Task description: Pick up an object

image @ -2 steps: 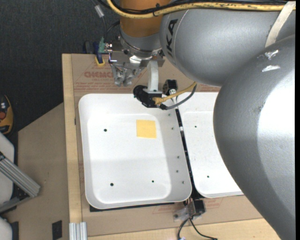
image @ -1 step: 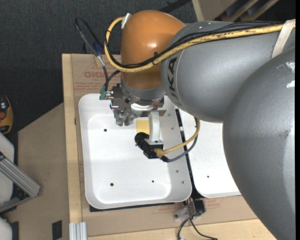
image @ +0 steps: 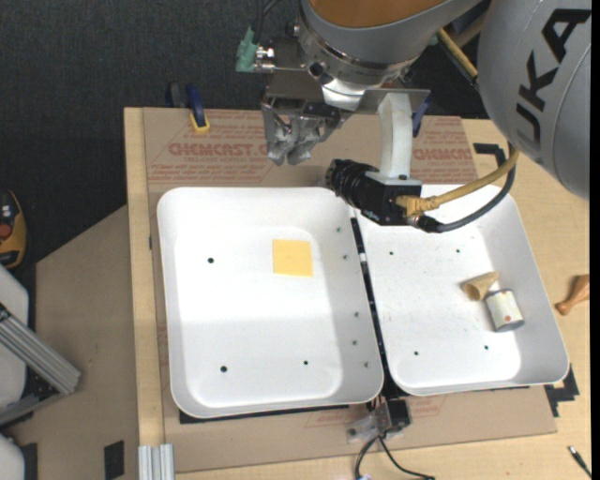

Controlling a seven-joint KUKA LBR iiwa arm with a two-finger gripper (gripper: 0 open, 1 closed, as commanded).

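Gripper (image: 292,141): hanging above the far edge of the left bin, over the brown board behind it; fingers pointing down, close together, nothing visible between them; exact opening hard to tell from the blur.
Arm (image: 394,28): grey with an orange band, reaching in from the upper right; a black fitting with a tan hose below it, over the seam between the bins.
Left bin (image: 187,281): shallow, white, rounded corners; touching the right bin along its inner edge.
Yellow square (image: 292,257): flat, lying near the middle of the left bin, slightly toward the far side; well apart from the gripper, nearer the camera than it.
Right bin (image: 441,347): white, shallow, lightly speckled.
White cylinder (image: 503,310): lying on its side near the right wall of the right bin; reddish mark on the end.
Tan wedge piece (image: 479,286): just beside the cylinder, touching or nearly so, on its far side.
Blue-and-yellow clamp (image: 196,108): on the far left edge of the board.
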